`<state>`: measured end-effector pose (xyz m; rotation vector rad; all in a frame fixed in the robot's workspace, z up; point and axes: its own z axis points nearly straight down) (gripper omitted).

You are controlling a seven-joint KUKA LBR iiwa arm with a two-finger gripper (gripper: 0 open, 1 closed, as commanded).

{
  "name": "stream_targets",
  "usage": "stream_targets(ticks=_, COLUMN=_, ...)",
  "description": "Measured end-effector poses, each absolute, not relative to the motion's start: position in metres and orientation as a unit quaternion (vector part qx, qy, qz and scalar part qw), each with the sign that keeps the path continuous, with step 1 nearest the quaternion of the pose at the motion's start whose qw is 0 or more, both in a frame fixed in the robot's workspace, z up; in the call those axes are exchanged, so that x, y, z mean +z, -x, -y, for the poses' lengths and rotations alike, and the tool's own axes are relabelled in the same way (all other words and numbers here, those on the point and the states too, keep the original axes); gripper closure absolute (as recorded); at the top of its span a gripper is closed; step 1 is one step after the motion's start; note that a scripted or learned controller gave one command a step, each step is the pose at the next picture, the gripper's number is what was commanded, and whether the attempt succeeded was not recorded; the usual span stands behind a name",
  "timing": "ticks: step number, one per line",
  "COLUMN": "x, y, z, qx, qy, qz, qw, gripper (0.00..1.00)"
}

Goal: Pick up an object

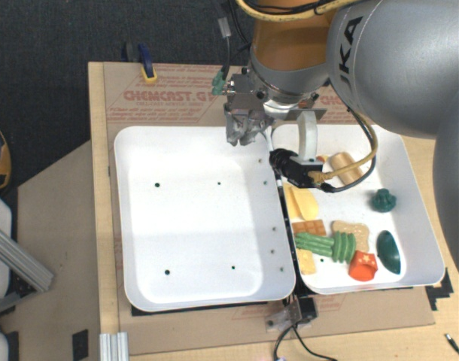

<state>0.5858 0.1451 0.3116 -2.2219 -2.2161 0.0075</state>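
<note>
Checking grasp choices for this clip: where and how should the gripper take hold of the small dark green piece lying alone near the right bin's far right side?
Grip the small dark green piece across its knobbly body, coming straight down from above. It sits apart from the other toys, with bare right bin floor around it for the fingers.

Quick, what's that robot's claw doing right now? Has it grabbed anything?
Gripper: it hangs above the far edge of the left bin, with nothing seen in its grasp; open or closed cannot be told.
</note>
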Motion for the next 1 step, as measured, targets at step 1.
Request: stream_targets(ticks=1, x=0.2982, y=-0.5494, z=-0.1455, qx=0.0020, qy=0.708, qz=0.707, qw=0.002, gripper=1.00)
